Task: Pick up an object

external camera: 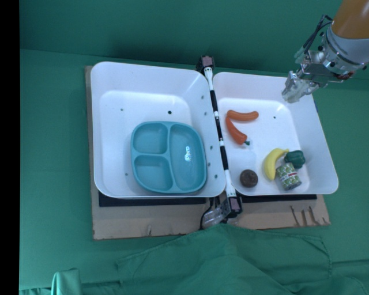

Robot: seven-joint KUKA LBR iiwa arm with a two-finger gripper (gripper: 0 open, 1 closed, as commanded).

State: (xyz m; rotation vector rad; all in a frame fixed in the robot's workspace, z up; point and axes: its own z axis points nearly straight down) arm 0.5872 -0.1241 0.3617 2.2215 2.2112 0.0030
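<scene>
Grey metal two-finger gripper (293, 90) hangs over the far right corner of the right shallow white plastic bin (314, 124), at the end of the grey arm with its orange band (353, 17); whether its jaws are spread or pressed together cannot be told from this slant, and nothing shows between them. Nearest to the jaws, to their left and toward the camera, lie the orange sausage-shaped toy (242, 116) and, just beside it, the curved orange toy carrot (236, 132). Further toward the camera from the jaws sit the yellow toy banana (273, 162), the dark green toy pepper (295, 158) and the small green-labelled can (288, 176), close together, with the round brown toy (249, 178) to their left. Well apart to the left of the jaws, the left shallow white bin (109, 115) carries a teal three-compartment plastic plate (168, 157).
</scene>
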